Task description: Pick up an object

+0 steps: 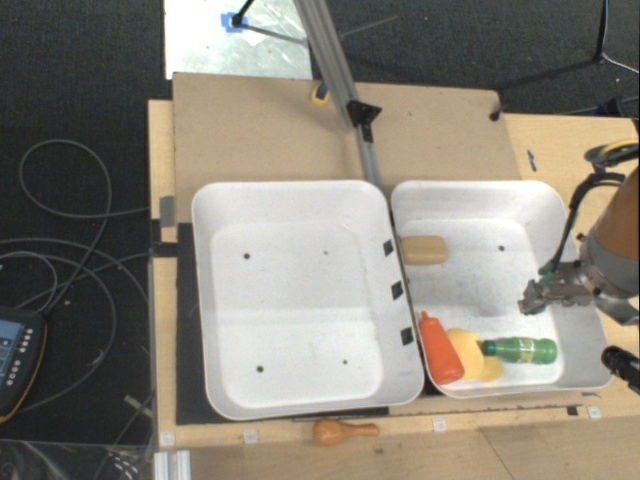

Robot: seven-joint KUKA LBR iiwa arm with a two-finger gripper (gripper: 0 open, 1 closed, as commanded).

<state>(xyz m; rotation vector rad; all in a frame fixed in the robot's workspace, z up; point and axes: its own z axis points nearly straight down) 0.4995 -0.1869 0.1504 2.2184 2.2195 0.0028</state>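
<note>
The right bin (470, 203) holds a tan block (424, 250) near its left wall. Along its front lie a red-orange bottle (440, 347), a yellow piece (470, 353) and a green bottle (520, 349) on its side. My gripper (532, 298) hangs over the right part of this bin, a little above and behind the green bottle. Nothing shows between its tips. The arm comes in from the right edge.
The left bin (295, 298) sits beside the right one, joined by black clips (397, 289). A tan wooden piece (343, 430) lies on the bench in front of the bins. A grey pole (335, 63) slants over the back. Cables lie on the floor at left.
</note>
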